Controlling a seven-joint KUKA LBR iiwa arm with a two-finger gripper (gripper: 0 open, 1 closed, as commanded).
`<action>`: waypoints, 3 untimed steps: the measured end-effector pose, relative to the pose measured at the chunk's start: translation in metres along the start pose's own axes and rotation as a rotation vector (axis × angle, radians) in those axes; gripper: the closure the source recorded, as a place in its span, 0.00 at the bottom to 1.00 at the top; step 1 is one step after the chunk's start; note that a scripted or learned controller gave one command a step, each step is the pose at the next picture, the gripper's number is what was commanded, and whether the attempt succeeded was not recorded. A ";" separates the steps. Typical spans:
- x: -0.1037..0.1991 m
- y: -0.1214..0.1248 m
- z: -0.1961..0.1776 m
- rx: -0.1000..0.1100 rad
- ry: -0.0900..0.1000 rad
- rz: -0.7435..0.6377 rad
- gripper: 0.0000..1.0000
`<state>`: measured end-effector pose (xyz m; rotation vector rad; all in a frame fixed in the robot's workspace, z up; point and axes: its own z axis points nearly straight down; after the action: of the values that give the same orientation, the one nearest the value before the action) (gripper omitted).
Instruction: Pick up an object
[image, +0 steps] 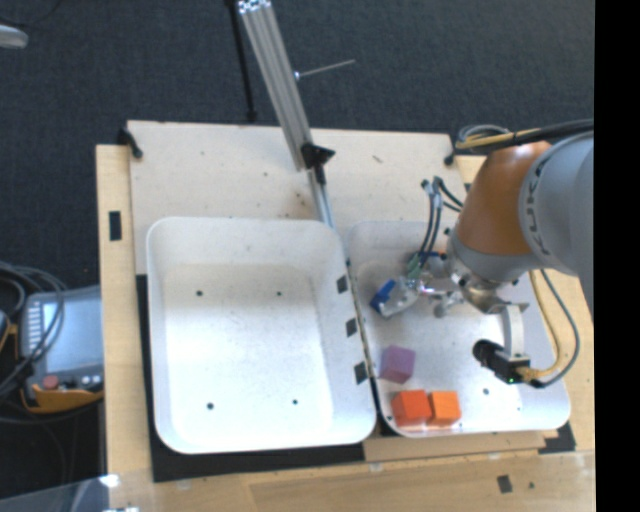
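Right bin (545, 405) holds a pale purple block (398, 363), cube-like with a matte face, and two orange blocks (425, 407) touching side by side against the near wall. Hand (392, 298) sits low in that bin, wrist tilted toward the bin divider. Purple block lies just below the hand, apart from it; orange blocks farther below. Something blue shows at the hand's tip. Hand opening: cannot tell. Nothing visibly gripped.

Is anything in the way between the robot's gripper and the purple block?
Nothing visible blocks it. The gripper is over the right bin, and the purple block lies just below it in the picture with bare bin floor between them. The two orange blocks sit nearer the bin's front edge, beyond the purple one.
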<state>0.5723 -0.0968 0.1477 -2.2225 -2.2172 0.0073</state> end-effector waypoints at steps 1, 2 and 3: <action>-0.002 0.001 0.051 -0.005 -0.001 0.000 0.00; -0.001 0.002 0.038 -0.012 0.002 0.010 1.00; -0.009 0.000 -0.008 -0.011 0.001 0.003 1.00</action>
<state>0.5723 -0.1059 0.1555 -2.2306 -2.2191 -0.0054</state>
